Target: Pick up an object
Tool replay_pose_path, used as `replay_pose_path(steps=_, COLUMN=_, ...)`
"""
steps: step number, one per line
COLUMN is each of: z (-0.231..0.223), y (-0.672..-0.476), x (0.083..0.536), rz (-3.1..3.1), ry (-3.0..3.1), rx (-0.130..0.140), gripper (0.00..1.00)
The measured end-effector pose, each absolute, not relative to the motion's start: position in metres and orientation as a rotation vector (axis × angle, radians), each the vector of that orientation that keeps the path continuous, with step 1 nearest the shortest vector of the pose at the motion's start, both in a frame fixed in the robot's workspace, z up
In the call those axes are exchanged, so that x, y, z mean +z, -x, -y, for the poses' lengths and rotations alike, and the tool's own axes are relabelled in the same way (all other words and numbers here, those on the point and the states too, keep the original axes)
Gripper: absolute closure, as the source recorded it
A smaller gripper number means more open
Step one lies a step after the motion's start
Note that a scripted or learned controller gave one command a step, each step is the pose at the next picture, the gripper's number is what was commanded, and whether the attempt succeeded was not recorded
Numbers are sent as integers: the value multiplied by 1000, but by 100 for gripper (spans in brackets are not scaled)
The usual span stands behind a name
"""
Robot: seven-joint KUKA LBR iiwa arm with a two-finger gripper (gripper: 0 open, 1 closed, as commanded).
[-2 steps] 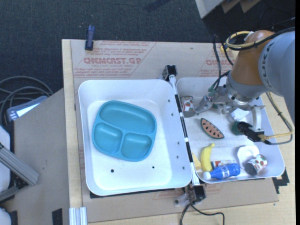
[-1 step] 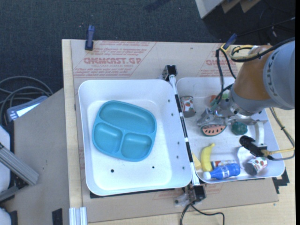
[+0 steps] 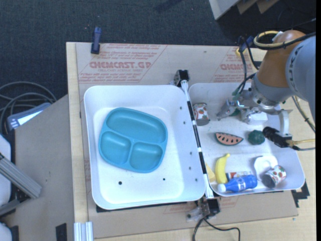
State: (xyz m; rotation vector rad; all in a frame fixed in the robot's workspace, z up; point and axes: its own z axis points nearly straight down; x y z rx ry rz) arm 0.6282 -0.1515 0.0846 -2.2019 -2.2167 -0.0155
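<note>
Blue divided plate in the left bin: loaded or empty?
Empty. All three compartments of the blue plate show bare blue, and it lies flat in the left bin.

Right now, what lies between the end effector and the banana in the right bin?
The watermelon slice lies between the end effector and the banana, apart from both, as the camera view shows.

Red "CHEMCAST GP" lettering is printed on the brown bench sheet (image 3: 150,59).
</note>
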Motion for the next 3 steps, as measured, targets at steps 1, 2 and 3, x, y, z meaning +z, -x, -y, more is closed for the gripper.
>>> replay_pose_path(steps=1, z=152, y=-663, x=84, rz=2211, ry=2201, rx=-10, gripper=0)
replay_pose_path(steps=2, z=157, y=-664, x=95, rz=2225, ry=2213, rx=-6, gripper=100)
replay_pose_path(steps=3, z=66, y=-668, x=186, rz=2225, ry=2221, rx=-6, gripper=100)
